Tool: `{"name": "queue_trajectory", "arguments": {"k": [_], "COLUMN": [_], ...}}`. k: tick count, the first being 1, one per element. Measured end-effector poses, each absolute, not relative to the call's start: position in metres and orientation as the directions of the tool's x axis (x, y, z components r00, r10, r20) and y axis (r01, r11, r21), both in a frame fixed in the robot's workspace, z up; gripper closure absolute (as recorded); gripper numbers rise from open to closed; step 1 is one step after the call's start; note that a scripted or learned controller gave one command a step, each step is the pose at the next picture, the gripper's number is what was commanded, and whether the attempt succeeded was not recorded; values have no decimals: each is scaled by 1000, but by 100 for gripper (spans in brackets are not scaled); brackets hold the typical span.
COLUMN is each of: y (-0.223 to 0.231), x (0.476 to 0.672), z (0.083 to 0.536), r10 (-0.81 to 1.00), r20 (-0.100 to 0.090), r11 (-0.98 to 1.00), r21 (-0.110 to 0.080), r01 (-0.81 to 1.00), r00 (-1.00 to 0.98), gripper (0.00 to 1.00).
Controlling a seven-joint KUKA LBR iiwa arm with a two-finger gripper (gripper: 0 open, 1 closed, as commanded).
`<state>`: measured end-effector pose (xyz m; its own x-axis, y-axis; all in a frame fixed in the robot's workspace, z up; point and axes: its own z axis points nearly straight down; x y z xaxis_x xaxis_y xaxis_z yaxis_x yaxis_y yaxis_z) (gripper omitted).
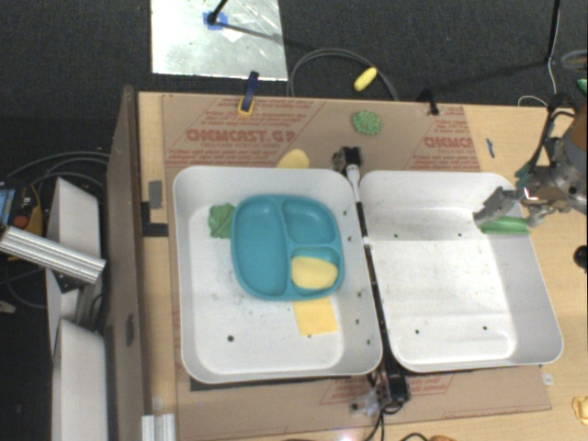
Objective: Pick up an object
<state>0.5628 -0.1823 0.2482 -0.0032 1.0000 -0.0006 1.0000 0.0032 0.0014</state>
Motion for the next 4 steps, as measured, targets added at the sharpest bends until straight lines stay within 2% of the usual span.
{"name": "queue_trajectory", "arguments": {"k": [1,2,3,4], "y": [-90,-123,-121,-70], "x": [541,567,567,566], "z": [152,103,115,214], "r10": [1000,1000,1000,1000], "r20": [7,-1,0,1], "r11": [11,1,2,10], "r21": [-9,2,3,10], "r01": [1000,1000,1000,1000], "r00": [-11,-1,-2,-10], "gripper": [0,0,100,100]}}
